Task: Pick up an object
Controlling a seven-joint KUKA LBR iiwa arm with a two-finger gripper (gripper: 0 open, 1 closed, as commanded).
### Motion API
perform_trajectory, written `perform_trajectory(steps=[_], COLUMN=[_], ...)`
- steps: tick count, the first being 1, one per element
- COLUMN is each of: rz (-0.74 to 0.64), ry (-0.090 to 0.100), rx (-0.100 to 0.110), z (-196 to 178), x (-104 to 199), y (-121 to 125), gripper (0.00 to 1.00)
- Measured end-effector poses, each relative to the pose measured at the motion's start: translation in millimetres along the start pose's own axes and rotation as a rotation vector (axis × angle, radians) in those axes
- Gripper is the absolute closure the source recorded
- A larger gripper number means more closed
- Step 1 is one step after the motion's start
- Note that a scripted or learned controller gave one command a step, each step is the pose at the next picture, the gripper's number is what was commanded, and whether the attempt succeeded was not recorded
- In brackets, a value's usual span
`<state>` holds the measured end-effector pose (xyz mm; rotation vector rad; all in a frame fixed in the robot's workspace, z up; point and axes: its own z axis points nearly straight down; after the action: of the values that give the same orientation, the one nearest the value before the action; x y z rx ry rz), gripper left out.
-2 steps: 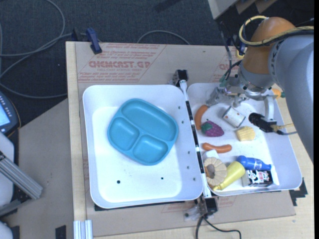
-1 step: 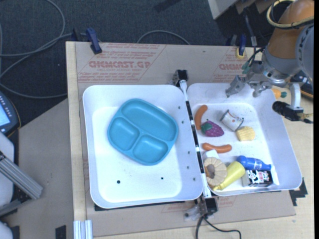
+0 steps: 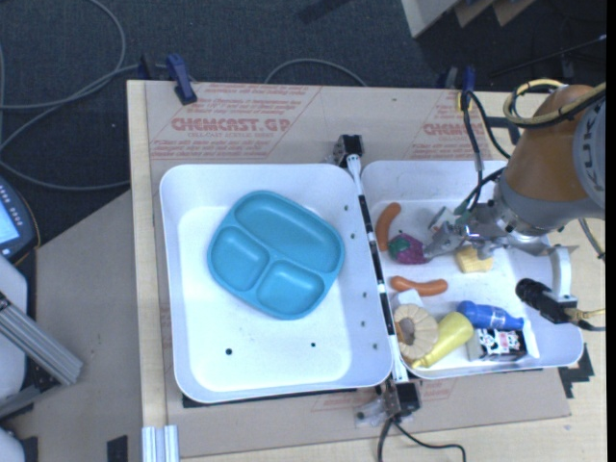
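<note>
Arm: reaching in from the right, low over the right bin, and it hides much of that bin's far corner; a drop planned on a hidden spot would be a guess
Left bin: carries the blue divided plate and little else; no trouble here unless the arm swings wide
Right bin: crowded, everything close together, so a closing grasp may shove a neighbour or catch two things at once
Gripper: down among the toys beside the purple toy; whether it is spread or closed I cannot tell, and nothing is visibly held
Yellow squash: touching the tan round piece at the near wall; tapered and smooth, likely to squirt out of a pinch
Blue bottle: lies on its side, may roll
Orange sausage: tight along the divider, so one side has little room
Small orange piece: thin and flat, easy to close above
Yellow block: small, just beside the wrist, could be knocked on the way up
</note>
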<state>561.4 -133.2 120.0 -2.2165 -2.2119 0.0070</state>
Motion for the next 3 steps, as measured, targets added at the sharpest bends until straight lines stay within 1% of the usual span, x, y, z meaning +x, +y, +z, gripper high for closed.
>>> perform_trajectory(steps=[1,2,3], rz=[0.000,0.002,-0.007], ry=[-0.019,-0.004,-0.005], rx=[-0.026,-0.006,-0.015], z=[30.1,35.1,34.8], x=[11.1,-21.5,41.6], y=[44.1,6.3,58.6], gripper=[0.00,0.00,0.00])
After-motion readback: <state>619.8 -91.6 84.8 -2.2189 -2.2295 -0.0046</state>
